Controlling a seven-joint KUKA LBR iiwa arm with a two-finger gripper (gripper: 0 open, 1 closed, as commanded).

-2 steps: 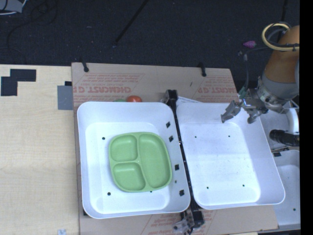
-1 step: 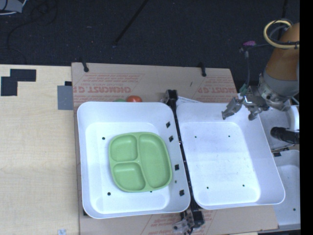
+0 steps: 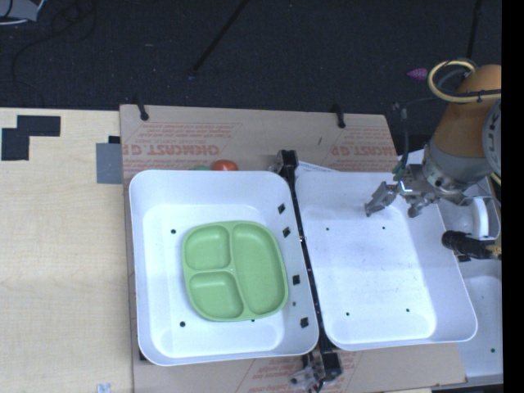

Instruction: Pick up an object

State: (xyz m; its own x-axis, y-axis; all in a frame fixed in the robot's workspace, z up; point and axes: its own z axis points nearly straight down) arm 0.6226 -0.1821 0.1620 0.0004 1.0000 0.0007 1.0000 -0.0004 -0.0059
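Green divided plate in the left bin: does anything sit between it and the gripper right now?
Nothing loose does. The gripper hangs over the right bin's upper right part, fingers spread, while the green divided plate lies flat in the left bin. Only the two bins' adjoining rims run between them.

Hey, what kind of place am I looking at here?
Probably a robotics lab test bench: a robot arm with a gripper over two white bins, a green divided plate in the left one, and loose cables behind.
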